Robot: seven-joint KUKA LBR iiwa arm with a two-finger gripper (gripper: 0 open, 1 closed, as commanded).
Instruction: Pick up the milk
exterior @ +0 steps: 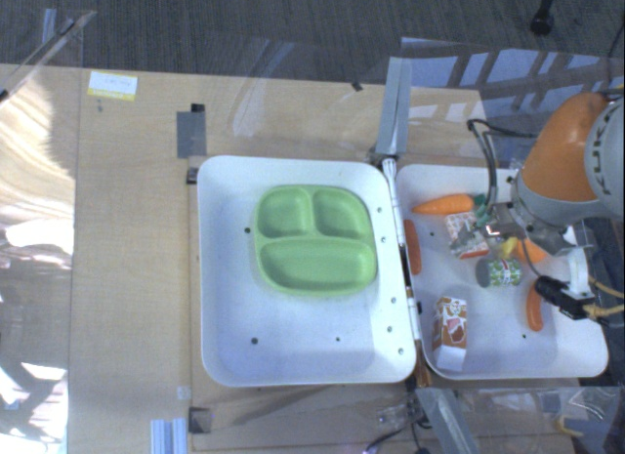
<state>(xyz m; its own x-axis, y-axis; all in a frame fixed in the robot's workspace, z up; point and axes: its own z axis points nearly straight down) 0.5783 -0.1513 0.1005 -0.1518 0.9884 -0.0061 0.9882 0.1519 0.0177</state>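
Note:
The milk (450, 323) is a small white carton with a brown-red print. It lies near the front left corner of the right bin (576, 359). My gripper (488, 231) hangs over the middle of that bin, beyond the carton and to its right, apart from it. It is right above a silvery snack packet (463, 236). The grey wrist and the arm's orange band (566, 154) hide part of the bin's right side.
Around the gripper lie a carrot (444, 205), a green can (501, 272), a red sausage (413, 247) by the left wall, another sausage (534, 310) and a small orange piece (533, 251). The left bin (293, 345) holds a green divided plate (314, 240).

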